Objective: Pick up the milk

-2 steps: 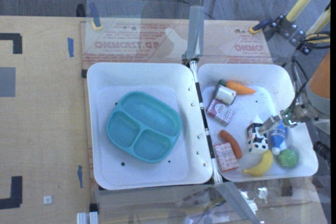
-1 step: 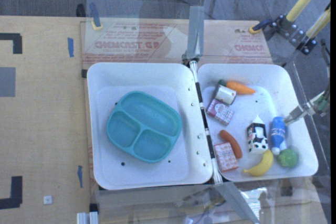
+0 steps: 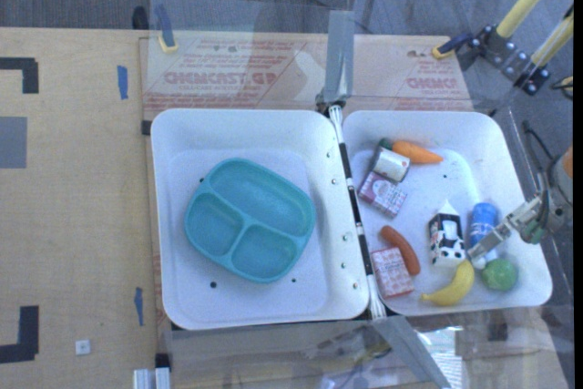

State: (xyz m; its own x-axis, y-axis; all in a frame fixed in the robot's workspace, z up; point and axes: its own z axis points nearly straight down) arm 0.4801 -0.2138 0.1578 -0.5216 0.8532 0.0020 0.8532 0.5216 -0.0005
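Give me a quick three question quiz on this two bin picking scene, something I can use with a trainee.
1. True or false: the teal divided tray lies in the same bin as the milk carton.
2. Which item lies directly below the milk carton in the camera view? A) carrot B) banana C) blue can
3. Fill in: the gripper reaches in at the ____ side of the right bin, just right of the blue can.

Key
1. False: the tray is in the left bin, the milk carton in the right bin.
2. B
3. right
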